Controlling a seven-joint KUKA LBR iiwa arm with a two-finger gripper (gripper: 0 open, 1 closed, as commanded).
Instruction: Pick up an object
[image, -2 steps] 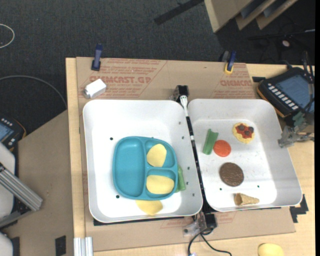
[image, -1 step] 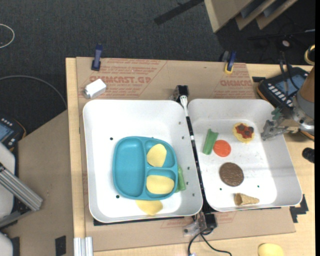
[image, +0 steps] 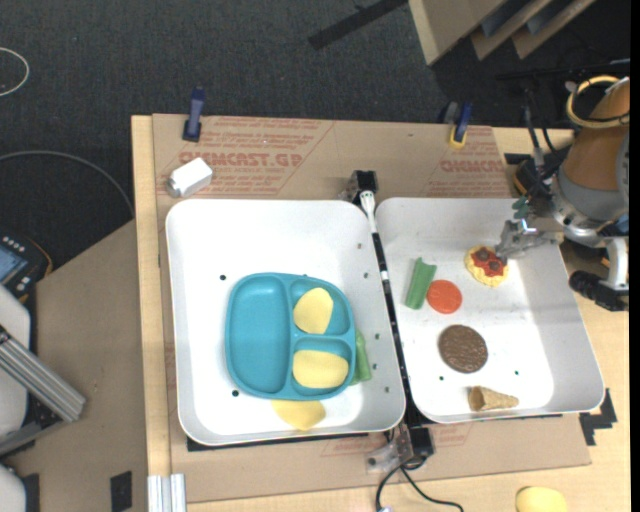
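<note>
Gripper (image: 516, 232) low over right bin (image: 570, 330), far side — finger state impossible to tell. Just beside it: small pizza toy (image: 487, 266), resting on the bin floor, ungrasped.

Cardboard-topped bench (image: 300, 150) bears 2 white bins (image: 200, 300), side by side

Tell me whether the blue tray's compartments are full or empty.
Partly full: the blue tray holds yellow pieces in both small compartments; the large one is bare.
</note>
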